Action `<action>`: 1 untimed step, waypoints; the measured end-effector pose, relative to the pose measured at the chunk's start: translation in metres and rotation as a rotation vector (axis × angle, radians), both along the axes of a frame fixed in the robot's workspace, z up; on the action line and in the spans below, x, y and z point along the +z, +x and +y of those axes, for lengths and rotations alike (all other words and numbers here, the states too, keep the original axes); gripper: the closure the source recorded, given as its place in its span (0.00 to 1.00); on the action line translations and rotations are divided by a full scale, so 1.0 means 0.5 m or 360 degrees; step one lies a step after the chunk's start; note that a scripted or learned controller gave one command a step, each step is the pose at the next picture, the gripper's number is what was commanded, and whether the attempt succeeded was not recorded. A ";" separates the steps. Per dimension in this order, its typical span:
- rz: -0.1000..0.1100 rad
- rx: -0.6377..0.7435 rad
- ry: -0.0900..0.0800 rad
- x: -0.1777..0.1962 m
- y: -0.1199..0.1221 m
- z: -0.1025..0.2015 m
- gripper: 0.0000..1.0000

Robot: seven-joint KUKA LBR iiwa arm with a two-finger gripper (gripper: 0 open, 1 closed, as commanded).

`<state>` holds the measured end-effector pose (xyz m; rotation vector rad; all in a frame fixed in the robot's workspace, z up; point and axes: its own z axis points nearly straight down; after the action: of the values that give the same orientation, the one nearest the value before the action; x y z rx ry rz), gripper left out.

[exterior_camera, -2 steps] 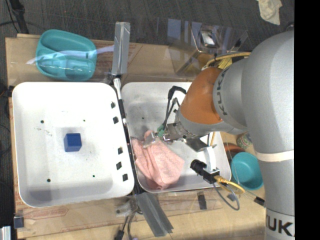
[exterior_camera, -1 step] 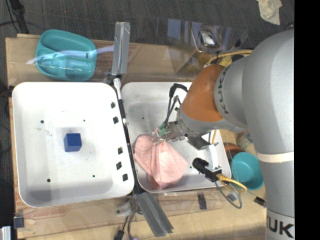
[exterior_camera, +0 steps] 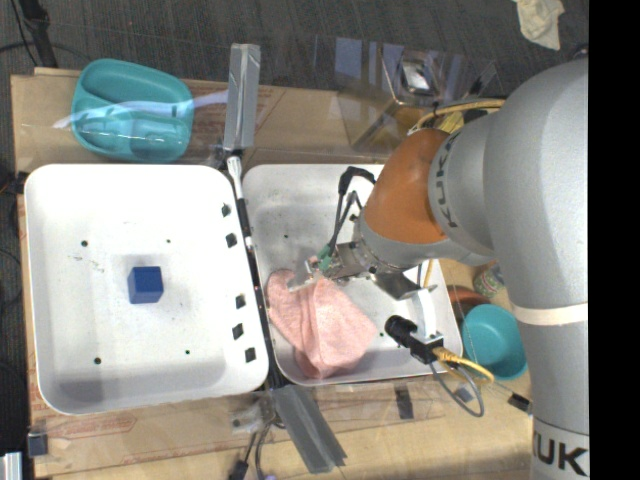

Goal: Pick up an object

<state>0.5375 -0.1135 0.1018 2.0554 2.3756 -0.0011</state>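
Your arm (exterior_camera: 500,188) looms closest, its gripper (exterior_camera: 325,265) touching the pink cloth (exterior_camera: 320,323). Whether it grasps, you cannot tell. Lifting remains.

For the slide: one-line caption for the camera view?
Arm's tool low over the pink cloth in the right bin; blue cube alone in the left bin.

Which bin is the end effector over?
The right-hand bin, the one holding the pink cloth; the left bin holds the blue cube.
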 end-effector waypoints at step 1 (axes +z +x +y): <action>-0.0002 0.0010 -0.0003 0.020 0.002 0.001 1.00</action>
<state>0.5384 -0.1132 0.1116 2.0468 2.3805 -0.0019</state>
